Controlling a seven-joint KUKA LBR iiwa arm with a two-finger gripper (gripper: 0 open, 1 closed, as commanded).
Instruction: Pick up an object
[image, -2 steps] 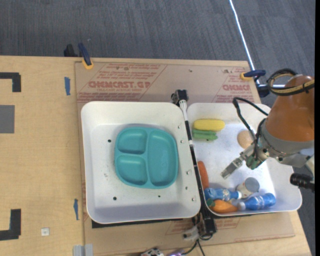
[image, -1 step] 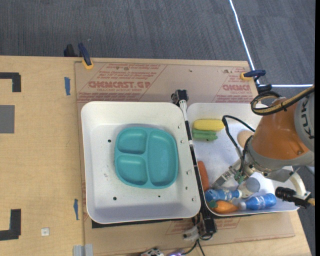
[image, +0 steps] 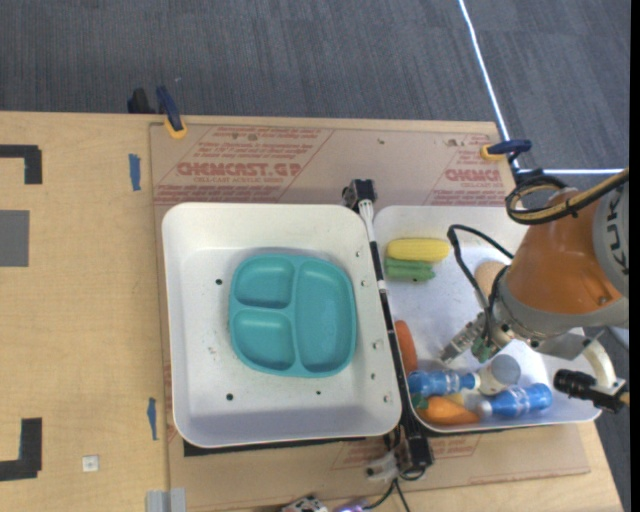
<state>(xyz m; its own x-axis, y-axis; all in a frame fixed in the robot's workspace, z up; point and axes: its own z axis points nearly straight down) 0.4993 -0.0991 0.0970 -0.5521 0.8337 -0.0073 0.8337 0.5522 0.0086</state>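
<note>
Currently claw (image: 478, 345) sits low in rt bin (image: 440, 290), just above cluster at near wall: blue bottles (image: 520, 400), orange piece (image: 445, 408). Can't tell if it's released or clenched; arm hides most of it. Yellow-green corn (image: 416, 256) lies apart at far end, an easier target. Lft bin (image: 190, 300) has teal divided plate (image: 294, 312). Advice: centre over one item, avoid bin wall, descend straight, check grasp before lift.

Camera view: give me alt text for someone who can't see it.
The arm's gripper hangs low over the right bin, above blue bottles and an orange item. A teal divided plate lies in the left bin.
</note>
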